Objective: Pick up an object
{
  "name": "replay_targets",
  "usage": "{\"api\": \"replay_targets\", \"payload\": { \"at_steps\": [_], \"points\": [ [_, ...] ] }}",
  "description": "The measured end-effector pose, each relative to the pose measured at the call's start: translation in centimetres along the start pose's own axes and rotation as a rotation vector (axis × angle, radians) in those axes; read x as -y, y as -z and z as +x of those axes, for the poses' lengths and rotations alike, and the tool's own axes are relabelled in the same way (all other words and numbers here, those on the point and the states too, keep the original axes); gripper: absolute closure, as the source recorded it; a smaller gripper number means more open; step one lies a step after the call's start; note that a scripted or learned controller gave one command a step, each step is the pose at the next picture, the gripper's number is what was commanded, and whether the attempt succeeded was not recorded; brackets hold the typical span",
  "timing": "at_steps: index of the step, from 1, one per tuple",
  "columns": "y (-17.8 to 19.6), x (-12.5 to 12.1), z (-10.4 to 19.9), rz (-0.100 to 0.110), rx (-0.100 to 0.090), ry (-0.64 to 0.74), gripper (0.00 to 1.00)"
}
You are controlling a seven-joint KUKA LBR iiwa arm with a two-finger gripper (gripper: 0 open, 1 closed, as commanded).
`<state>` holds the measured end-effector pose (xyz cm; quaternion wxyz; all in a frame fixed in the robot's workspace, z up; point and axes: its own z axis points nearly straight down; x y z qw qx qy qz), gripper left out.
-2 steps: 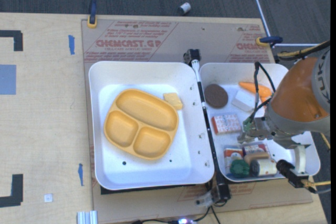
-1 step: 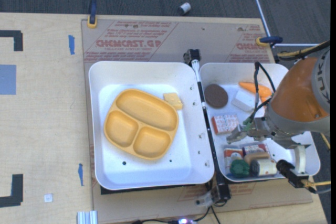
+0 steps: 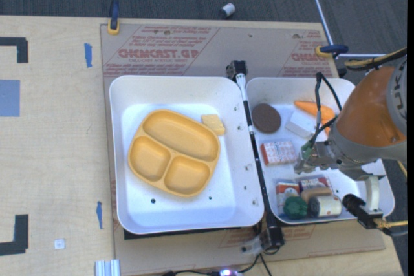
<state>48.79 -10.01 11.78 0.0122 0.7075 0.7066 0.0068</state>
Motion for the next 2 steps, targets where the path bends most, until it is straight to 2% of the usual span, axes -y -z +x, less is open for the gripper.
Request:
{"api": "replay_targets", "payload": {
  "at_steps": [1, 2],
  "points": [
    [0.0, 0.0, 0.0, 0.000, 0.000, 0.001, 0.00],
    [-3.1, 0.8, 0.0, 0.021, -0.007, 0.002, 0.00]
  ]
}}
